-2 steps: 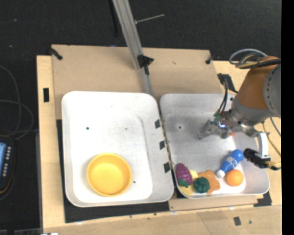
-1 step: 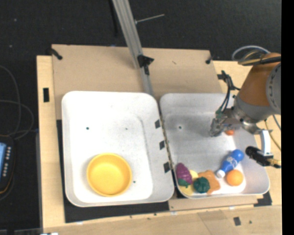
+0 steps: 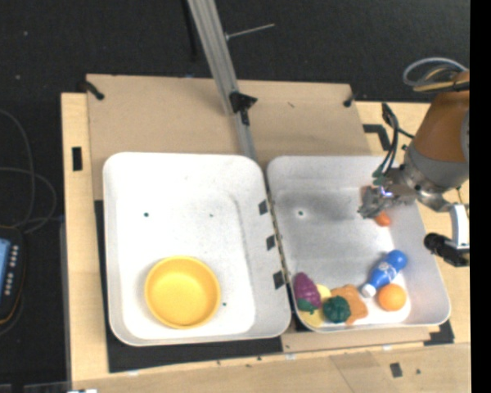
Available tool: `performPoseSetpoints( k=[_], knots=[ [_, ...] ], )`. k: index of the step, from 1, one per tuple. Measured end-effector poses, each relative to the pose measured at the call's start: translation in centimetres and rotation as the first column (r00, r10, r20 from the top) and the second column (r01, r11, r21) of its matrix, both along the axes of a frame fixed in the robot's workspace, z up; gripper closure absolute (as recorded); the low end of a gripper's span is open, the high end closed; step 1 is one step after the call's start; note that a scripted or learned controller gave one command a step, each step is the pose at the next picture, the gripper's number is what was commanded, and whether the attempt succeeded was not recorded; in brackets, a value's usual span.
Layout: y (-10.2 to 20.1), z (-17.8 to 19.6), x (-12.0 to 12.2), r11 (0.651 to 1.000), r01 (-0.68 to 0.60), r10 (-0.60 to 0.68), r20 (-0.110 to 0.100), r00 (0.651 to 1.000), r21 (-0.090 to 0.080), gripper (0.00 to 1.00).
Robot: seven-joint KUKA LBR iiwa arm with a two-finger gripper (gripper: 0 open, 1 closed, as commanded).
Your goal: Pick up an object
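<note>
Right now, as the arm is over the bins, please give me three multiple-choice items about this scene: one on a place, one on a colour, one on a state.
1. Where does the yellow bowl lie?
A. left bin
B. right bin
C. on the bench

2. What colour is the cap of the small bottle?
A. red
B. blue
C. green

3. How does the small bottle rest?
A. upright
B. on its side
C. inside the bowl

Key:
1 A, the bowl sits in the left bin's near part.
2 B, its upper end is blue.
3 B, it lies aslant on the right bin's floor, beside the orange ball.
</note>
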State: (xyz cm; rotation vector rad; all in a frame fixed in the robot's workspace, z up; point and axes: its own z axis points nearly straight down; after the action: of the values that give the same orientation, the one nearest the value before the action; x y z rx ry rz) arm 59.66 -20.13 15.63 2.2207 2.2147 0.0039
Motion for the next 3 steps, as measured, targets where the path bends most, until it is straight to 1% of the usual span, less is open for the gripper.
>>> performPoseSetpoints(
  k=[1, 2, 3],
  knots=[
    [-1.0, 5.1, 0.7, 1.000, -0.003, 0.003, 0.002, 1.000, -0.001, 1.00],
    [-1.1, 8.1, 0.7, 1.000, -0.005, 0.005, -0.002, 1.000, 0.000, 1.00],
    [4.0, 9.1, 0.7, 1.000, -0.010, 0.010, -0.003, 1.000, 0.003, 1.00]
  ],
)
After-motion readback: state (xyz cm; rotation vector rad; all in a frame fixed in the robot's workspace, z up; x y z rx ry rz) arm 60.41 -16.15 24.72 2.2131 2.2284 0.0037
